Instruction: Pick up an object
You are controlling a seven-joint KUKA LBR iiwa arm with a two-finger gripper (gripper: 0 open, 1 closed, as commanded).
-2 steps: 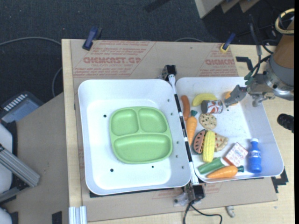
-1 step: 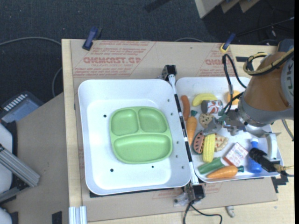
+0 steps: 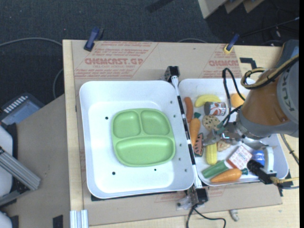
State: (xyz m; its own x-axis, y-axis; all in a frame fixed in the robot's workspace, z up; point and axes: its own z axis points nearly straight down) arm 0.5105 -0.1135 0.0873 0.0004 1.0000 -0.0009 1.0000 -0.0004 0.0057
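Note:
My gripper [image 3: 222, 136] is low in the right bin [image 3: 205, 85], in the middle of a pile of toy food. It hangs just right of a speckled cookie [image 3: 210, 122] and above a yellow corn cob [image 3: 211, 153]. A white and red box [image 3: 240, 156] lies just below right of it. Around it are a banana [image 3: 207, 99], a small can [image 3: 216, 109], a carrot [image 3: 194, 129] and a watermelon slice [image 3: 199, 145]. Nothing can be seen held.
The left bin [image 3: 85, 127] holds a green divided plate [image 3: 142, 137]. Along the right bin's front lie a green cucumber [image 3: 216, 168] and an orange carrot [image 3: 227, 175]. A blue item [image 3: 259, 156] sits near the right wall, and an orange fruit [image 3: 236, 100] at the back.

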